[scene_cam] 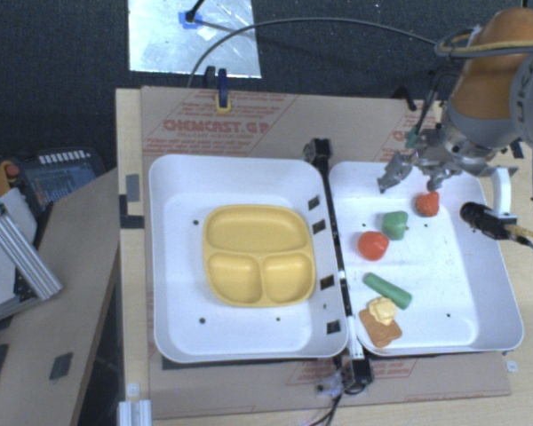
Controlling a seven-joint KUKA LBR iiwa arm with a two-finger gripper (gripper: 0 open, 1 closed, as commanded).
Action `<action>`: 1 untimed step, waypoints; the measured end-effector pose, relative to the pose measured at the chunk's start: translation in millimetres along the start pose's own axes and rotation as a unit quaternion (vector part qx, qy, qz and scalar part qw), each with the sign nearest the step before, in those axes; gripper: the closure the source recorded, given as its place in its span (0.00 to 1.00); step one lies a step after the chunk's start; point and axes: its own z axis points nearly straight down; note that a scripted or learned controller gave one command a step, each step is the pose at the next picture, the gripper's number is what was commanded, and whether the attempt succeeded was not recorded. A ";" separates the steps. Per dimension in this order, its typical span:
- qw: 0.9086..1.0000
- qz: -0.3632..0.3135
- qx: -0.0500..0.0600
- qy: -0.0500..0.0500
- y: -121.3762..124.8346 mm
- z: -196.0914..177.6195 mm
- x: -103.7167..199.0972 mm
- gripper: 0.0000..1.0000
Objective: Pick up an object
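Camera view: a yellow divided tray (253,256) is seen in the left bin (173,238). In the right bin (480,309) lie a red tomato (373,245), a green pepper (393,224) and an orange-red piece (427,204). Above them the gripper (416,175) is spread wide, nothing held.

Bright even light, soft shadows, slight blur

- One fixed camera, mounted high above the worktop (89,238), looking down at a slant.
- Both white bins (178,185) fit in frame, moderately near.
- Arm (502,69) enters from right.
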 end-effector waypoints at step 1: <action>1.000 -0.001 -0.006 -0.001 2.5 -7.7 0.2 0.00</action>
